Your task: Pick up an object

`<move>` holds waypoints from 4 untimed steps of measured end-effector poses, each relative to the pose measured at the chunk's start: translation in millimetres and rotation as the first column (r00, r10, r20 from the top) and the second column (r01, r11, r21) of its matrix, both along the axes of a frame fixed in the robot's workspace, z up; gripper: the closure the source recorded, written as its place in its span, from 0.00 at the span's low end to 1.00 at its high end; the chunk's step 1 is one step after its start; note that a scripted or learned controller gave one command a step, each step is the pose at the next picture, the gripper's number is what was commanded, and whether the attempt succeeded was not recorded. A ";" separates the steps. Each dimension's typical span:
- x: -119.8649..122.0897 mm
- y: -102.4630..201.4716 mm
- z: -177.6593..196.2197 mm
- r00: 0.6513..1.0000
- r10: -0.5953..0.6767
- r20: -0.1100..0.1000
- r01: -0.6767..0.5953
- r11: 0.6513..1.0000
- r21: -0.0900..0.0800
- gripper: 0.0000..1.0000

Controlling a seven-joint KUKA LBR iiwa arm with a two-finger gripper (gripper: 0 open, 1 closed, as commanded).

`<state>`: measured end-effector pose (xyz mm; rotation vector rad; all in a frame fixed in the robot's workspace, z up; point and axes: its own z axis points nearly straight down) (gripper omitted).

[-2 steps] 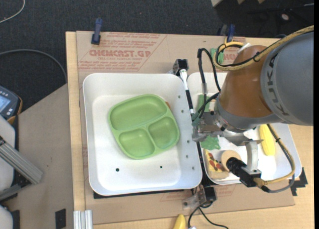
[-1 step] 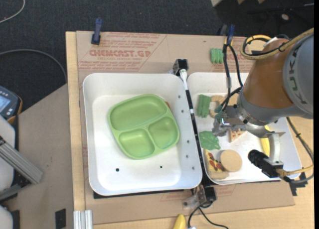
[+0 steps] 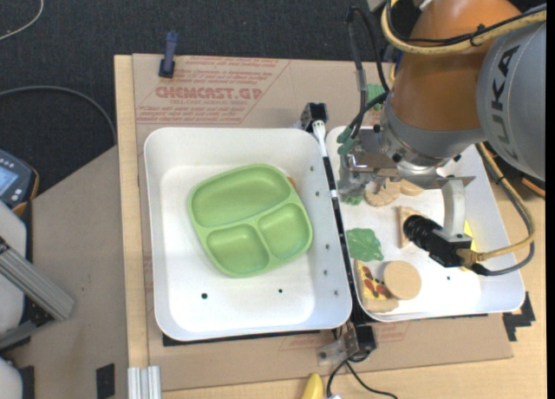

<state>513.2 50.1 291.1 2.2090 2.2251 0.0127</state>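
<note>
A dark grey carpet floor (image 3: pixel 217 7) surrounds the bench. A brown cardboard sheet (image 3: pixel 217 89) with red print covers the bench top. A thin white cable (image 3: pixel 22 3) loops on the floor at upper left.

— Grey arm (image 3: pixel 512 85), rounded casing, black lettering at 3 o'clock.
— Broad orange band (image 3: pixel 455 37) above the wrist, glossy, dome-shaped.
— Yellow-and-black cable (image 3: pixel 408 7) looped over the band at 12 o'clock.
— Thin black cable (image 3: pixel 357 59) down the 9 o'clock side.
— Bare metal gripper (image 3: pixel 368 179) below a grey collar, plates and brackets at 6 o'clock.
</note>
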 end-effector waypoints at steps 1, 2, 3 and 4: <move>-34.5 -5.1 81.2 1.000 -0.005 -0.004 0.005 1.000 -0.001 1.00; -35.1 -50.1 -93.1 1.000 -0.012 -0.019 0.012 1.000 0.000 1.00; -34.2 26.8 -76.6 1.000 -0.001 -0.008 0.001 1.000 -0.001 1.00; -19.0 134.0 45.6 1.000 0.007 0.005 -0.007 1.000 0.007 1.00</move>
